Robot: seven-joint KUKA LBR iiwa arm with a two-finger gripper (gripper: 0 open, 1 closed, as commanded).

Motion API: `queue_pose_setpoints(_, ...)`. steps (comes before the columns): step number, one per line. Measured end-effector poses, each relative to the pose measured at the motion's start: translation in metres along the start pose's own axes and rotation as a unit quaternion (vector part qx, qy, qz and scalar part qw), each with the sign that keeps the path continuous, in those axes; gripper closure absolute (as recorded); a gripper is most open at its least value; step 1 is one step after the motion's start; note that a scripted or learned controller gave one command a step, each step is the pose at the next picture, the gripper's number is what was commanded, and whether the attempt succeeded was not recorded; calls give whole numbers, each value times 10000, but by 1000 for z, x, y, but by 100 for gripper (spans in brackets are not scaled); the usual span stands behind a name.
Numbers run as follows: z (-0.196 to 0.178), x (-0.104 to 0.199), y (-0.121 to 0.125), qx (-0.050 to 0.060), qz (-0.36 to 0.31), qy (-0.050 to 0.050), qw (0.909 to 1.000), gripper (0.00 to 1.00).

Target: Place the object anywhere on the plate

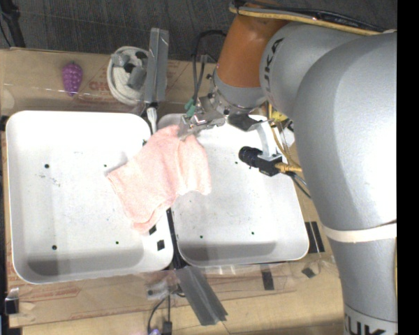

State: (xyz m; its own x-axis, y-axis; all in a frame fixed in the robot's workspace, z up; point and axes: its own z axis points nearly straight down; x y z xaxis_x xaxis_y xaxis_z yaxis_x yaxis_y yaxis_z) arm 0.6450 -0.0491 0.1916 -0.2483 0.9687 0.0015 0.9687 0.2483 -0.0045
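We found the pink cloth [164, 174] draped over the ridge between the left bin [63, 187] and the right bin [255, 211], its far corner lifted toward the gripper [195, 121]. Whether that pincer grasped it we could not tell. The soft, crumpled towelling hung limp against smooth white plastic

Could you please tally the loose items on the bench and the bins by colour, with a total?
Pink: 1, the pink terry cloth towel draped across the seam between the two bins.
Purple: 1, the small purple grape-like bunch on the cardboard behind the left bin.
White: 2, the two shallow white plastic bins.
Total: 4.
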Motion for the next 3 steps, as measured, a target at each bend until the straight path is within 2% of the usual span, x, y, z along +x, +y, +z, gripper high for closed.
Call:
queue_pose_setpoints(1, -40, 1, 0, -6, -38, -2, 10000, 100)
queue_pose_setpoints(2, -31, 58, 0, 6, -2049, -5, 9788, 100)
queue_pose_setpoints(3, -26, 106, 9, 2, -3976, -8, 9176, 100)
